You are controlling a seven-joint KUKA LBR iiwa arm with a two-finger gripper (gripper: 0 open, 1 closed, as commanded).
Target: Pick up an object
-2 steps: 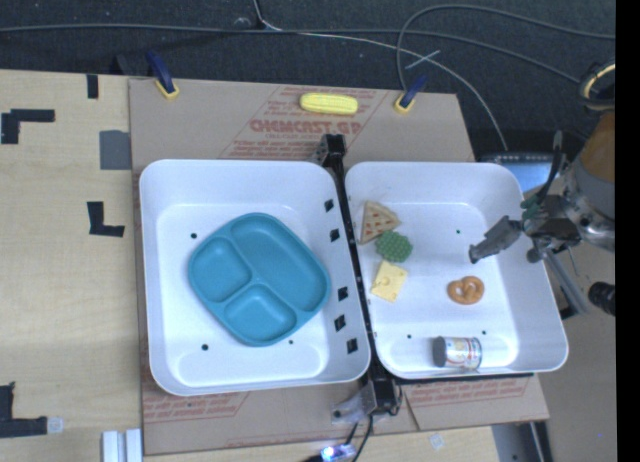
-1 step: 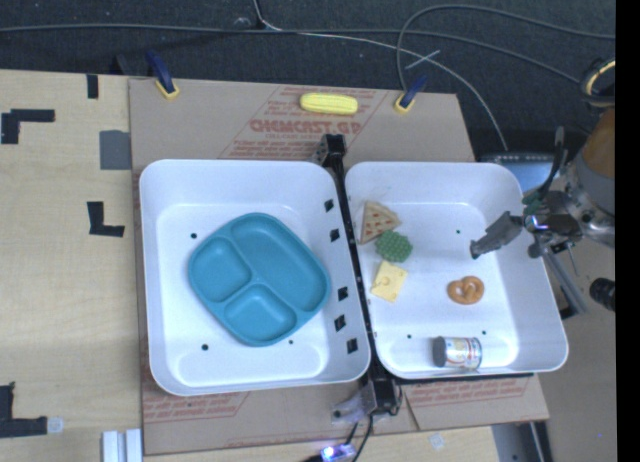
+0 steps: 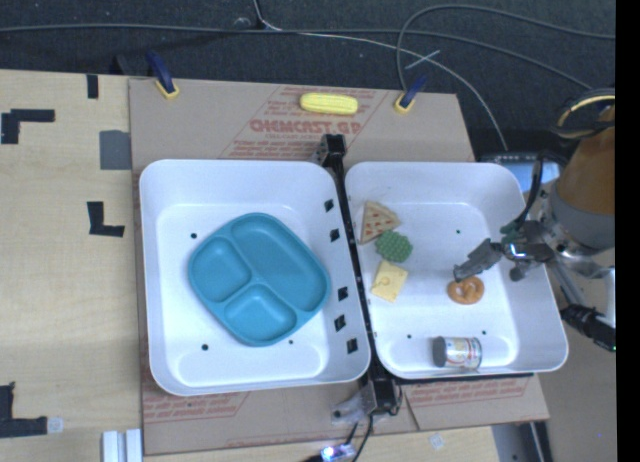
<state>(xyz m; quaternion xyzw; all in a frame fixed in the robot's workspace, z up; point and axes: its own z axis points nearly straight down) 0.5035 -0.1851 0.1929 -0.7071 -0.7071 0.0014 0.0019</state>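
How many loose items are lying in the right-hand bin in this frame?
5. A pizza slice, broccoli and a cheese cube lie near the left wall; a pretzel lies mid-bin under the tool; a can lies by the near wall. The tool may hide something.

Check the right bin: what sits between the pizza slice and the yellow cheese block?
In the camera view, the green broccoli piece lies between the pizza slice above it and the cheese block below it.

I watch through one fixed camera above the bench (image 3: 60, 250), looking down at a slant on both white bins (image 3: 160, 190), set far enough back to take in the surrounding cardboard (image 3: 280, 120).
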